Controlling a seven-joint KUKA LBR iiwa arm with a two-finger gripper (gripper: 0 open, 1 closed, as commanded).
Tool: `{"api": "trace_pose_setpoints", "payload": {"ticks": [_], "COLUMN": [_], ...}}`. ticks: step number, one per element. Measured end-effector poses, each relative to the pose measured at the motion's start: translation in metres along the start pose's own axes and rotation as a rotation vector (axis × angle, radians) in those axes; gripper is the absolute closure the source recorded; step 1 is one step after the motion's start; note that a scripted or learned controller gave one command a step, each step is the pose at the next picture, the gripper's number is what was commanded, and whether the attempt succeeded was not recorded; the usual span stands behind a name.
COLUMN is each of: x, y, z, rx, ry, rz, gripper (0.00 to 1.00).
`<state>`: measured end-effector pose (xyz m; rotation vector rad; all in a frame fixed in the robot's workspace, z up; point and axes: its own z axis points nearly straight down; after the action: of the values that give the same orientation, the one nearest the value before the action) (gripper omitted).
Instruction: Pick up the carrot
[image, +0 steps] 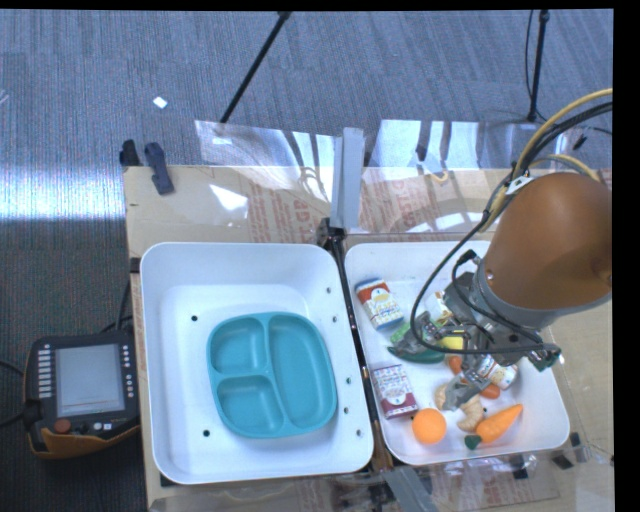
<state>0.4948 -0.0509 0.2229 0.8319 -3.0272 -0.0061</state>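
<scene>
The carrot (500, 420), orange with a small green end, lies flat in the front right corner of the right bin (545, 425). My gripper (474, 374) hangs low over the middle of that bin, under the big orange wrist band (555, 240). It is just up and left of the carrot, over a cluster of small toy foods, and the carrot lies apart from it. The arm's bulk hides much of the gripper.
An orange ball (429, 426) sits left of the carrot. Two red and white cartons (376, 301) (394, 390) lie along the right bin's left side, and a dark green item (415, 351) lies between them. The left bin (180, 290) holds a teal divided plate (271, 373).
</scene>
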Motion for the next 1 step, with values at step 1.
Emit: {"api": "trace_pose_setpoints", "payload": {"ticks": [1], "x": [0.0260], "y": [-0.0263], "z": [0.1114], "rx": [-0.004], "ry": [0.003], "rz": [-0.346], "gripper": [0.00]}}
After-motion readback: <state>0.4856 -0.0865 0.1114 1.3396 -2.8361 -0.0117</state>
